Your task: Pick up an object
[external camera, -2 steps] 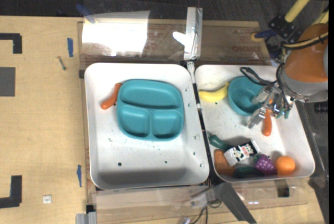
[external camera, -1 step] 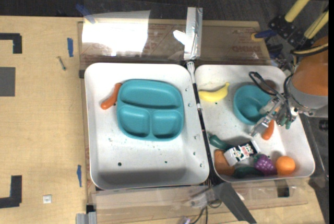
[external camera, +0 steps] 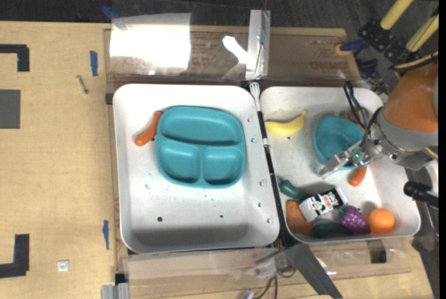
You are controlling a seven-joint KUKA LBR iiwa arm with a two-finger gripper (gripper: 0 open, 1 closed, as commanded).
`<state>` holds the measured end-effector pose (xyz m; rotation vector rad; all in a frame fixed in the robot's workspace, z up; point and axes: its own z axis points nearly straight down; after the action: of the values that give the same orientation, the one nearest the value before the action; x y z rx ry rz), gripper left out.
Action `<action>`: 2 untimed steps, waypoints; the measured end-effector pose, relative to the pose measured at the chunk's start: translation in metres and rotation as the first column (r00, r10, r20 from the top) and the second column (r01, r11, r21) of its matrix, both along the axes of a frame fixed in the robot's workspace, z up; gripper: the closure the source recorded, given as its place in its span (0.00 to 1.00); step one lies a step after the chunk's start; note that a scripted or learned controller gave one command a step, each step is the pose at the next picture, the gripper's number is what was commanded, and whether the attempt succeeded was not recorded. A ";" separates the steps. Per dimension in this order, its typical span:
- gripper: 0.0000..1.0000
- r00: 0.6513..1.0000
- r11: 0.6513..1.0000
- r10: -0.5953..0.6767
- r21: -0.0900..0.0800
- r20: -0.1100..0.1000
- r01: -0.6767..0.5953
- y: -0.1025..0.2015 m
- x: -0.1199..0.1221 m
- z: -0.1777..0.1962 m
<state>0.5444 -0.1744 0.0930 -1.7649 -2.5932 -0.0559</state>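
I see the gripper (external camera: 346, 162) low in the right bin (external camera: 300, 151), its metal fingers (external camera: 333, 164) pointing toward the bin's middle, just below the teal bowl (external camera: 334, 137). I cannot tell whether the fingers are spread or closed; the metal parts overlap and blur at this angle. A small orange piece (external camera: 357, 175), carrot-like in shape, sits right against the fingers' lower edge, but I cannot tell if it is between them or only beside them.

From my seat, the arm (external camera: 412, 113) comes in from the right, its orange band bulking over the bin's right rim, with the grey wrist bent down and leftward and black cables looping past the bowl.

The bowl is smooth matte plastic, tipped on its side against the far wall. Left of it lies a yellow toy banana (external camera: 286, 125), curved and glossy. Along the near wall I see a cluster: a round orange fruit (external camera: 381, 220), a knobbly purple bunch of grapes (external camera: 354, 220), a small black-and-white printed box (external camera: 322, 203), a brown-orange rounded piece (external camera: 297, 216) and a dark green item (external camera: 289, 188).

In the left bin (external camera: 139, 221) rests a teal divided plate (external camera: 202, 146) with three compartments, and a slim orange carrot (external camera: 147, 129) touching its left edge. Both bins are shallow white plastic with scattered dark specks.
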 end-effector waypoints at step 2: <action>0.00 0.994 0.994 -0.110 -0.021 0.002 0.110 0.005 -0.055 -0.001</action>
<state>0.4894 -0.1690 0.0923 -1.9132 -2.5042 -0.0301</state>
